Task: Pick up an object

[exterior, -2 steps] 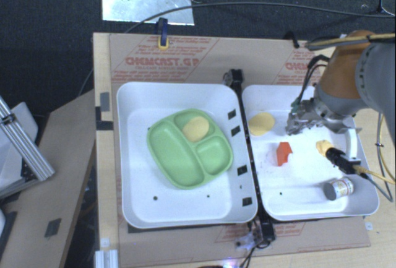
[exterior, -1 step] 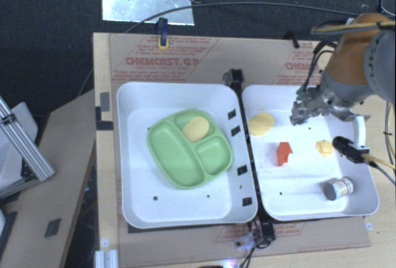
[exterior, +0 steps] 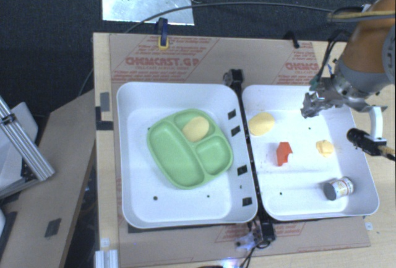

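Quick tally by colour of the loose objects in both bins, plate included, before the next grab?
Yellow: 3, one on the green plate, one near the right bin's left wall, a small piece
Red: 1, a block
Green: 1, the divided plate
Silver: 1, a small can
Total: 6

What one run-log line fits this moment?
claw: above right bin, top edge | holding: nothing seen | right bin: lemon, red piece, yellow piece, can | tray: left bin
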